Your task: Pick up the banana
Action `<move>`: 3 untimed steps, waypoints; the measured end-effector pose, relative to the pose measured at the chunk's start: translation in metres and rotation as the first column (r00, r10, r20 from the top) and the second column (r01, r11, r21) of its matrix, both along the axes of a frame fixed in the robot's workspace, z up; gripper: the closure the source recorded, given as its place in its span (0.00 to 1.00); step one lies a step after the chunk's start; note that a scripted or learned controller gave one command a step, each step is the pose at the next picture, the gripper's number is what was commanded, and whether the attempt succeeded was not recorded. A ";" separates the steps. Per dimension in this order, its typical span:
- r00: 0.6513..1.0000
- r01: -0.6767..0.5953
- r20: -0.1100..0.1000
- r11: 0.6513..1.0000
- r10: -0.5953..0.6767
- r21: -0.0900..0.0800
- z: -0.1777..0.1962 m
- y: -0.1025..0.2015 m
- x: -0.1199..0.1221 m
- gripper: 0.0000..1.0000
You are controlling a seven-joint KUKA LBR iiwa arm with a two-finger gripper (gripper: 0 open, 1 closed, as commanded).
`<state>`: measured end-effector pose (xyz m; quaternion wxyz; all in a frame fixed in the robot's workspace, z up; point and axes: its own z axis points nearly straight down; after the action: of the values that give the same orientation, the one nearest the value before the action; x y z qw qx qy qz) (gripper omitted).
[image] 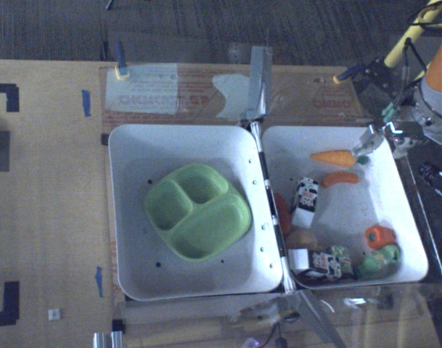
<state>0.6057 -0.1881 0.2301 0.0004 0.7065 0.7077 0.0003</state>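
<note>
Left bin (126,194): one green divided plate (197,211). Right bin (402,194): one carrot (334,157), one cow-print carton (305,193), mixed toys. Claw (367,143) upper right, openness unclear.

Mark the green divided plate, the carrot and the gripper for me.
green divided plate (199,210): camera view, on the ridge between its compartments.
carrot (334,157): camera view, middle of its orange body.
gripper (366,146): camera view, at its tip by the carrot's end.

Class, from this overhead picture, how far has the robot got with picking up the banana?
Done: nothing yet. In hand: the claw sits at the right bin's upper right corner, beside the carrot, with nothing seen between its fingers. Left: no banana is recognisable among the toys, so finding, gripping and lifting it all remain. The green plate lies in the left bin.
</note>
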 end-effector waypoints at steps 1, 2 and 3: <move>0.994 0.103 0.027 0.995 -0.103 -0.001 -0.118 0.057 -0.011 0.00; 1.000 0.021 0.002 1.000 -0.021 0.000 -0.144 0.094 0.021 0.00; 0.947 0.322 0.000 0.947 -0.322 -0.001 -0.050 0.032 -0.020 0.00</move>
<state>0.5854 -0.1563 0.1800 0.0009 0.8126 0.5829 0.0000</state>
